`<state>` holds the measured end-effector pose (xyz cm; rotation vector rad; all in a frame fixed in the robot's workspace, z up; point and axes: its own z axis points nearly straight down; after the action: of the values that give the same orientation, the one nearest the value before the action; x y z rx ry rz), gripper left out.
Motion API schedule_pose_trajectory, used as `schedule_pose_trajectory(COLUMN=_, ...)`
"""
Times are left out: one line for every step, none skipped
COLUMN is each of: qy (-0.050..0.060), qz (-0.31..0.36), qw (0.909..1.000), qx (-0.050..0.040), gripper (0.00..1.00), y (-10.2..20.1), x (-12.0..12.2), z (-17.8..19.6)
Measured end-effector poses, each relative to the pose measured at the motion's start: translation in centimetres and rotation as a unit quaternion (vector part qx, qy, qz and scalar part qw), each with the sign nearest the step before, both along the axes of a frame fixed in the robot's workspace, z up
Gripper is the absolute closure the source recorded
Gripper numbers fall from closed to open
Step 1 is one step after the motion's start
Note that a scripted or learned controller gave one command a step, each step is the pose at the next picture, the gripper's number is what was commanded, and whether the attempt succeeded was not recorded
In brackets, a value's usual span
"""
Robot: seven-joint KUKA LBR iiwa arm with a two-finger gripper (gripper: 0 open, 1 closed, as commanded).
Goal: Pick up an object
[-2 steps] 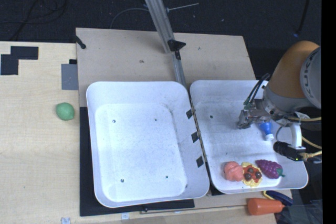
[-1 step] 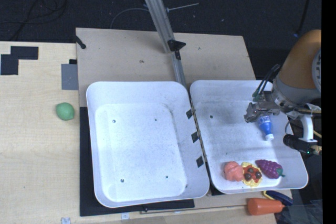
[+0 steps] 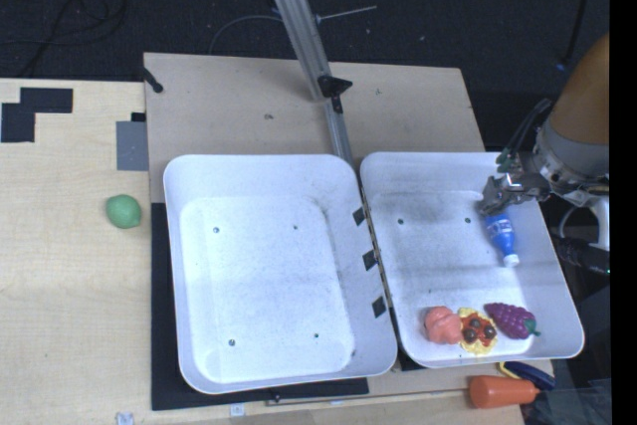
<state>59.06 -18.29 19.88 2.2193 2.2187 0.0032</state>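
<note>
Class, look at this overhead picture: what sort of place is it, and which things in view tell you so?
Most likely a robotics lab test bench. Two shallow white bins sit side by side, a robot arm reaches over the right one, and that bin holds toy items such as plastic grapes and a small blue bottle.

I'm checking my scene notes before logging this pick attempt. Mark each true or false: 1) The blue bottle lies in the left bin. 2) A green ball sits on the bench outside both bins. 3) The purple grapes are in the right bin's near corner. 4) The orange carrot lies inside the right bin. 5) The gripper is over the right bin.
1) False. The blue bottle lies in the right bin, just below the gripper.
2) True. The green ball sits on the bench, left of the left bin.
3) True. The purple grapes lie there beside other toy food.
4) False. The orange carrot lies outside, in front of the right bin.
5) True.
</note>
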Motion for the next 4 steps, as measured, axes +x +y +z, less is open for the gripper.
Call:
schedule_pose_trajectory(qy=0.001, qz=0.002, qw=1.0000, qx=0.0005, gripper=1.00, y=5.6, x=0.7, z=1.5)
schedule_pose_trajectory(qy=0.002, qz=0.002, qw=1.0000, qx=0.0010, gripper=1.00, y=10.7, x=0.5, z=2.7)
schedule_pose_trajectory(qy=0.002, qz=0.002, qw=1.0000, qx=0.0010, gripper=1.00, y=15.3, x=1.1, z=3.6)
schedule_pose_trajectory(qy=0.002, qz=0.001, qw=1.0000, qx=0.0008, gripper=1.00, y=19.4, x=1.6, z=3.2)
